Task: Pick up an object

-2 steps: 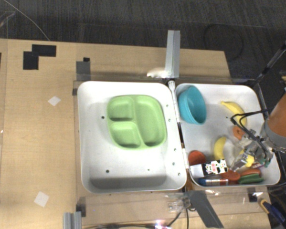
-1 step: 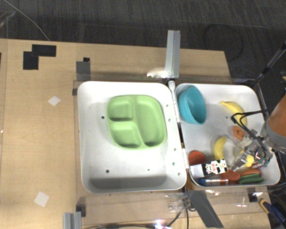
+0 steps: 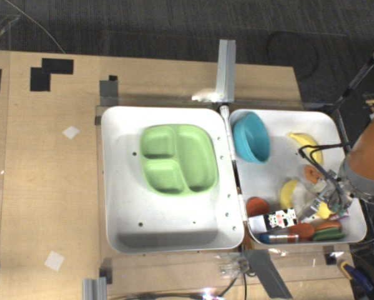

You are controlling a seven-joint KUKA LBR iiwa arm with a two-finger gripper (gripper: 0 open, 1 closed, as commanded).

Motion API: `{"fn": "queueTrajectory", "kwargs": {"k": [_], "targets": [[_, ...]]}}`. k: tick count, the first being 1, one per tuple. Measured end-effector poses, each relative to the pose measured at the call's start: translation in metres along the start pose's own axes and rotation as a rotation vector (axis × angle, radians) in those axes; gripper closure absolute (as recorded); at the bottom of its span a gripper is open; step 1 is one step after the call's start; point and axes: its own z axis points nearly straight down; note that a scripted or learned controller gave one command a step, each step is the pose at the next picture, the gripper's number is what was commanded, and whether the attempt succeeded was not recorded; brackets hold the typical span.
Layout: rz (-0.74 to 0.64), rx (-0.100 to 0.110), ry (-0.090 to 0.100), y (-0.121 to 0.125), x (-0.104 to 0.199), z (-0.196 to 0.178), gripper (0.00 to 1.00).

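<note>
Hand point(image 3: 321, 206) among perhaps eight toys; one green tray point(image 3: 177, 158).

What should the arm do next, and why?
Probably lower a little and close on one toy. The end effector sits low in the right bin, over the clutter at its near edge, and I see nothing held in it.

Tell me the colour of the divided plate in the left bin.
Light green: the divided plate shows clearly in the camera view.
</note>
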Motion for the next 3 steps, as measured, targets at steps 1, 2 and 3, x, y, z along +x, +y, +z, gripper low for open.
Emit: {"fn": "queueTrajectory", "kwargs": {"k": [1, 2, 3], "targets": [[0.153, -0.001, 0.002, 0.002, 0.002, 0.0, 0.0], [0.146, -0.007, -0.013, 0.005, -0.002, -0.014, 1.0], [0.138, -0.005, 0.002, 0.076, -0.004, -0.118, 1.0]]}}
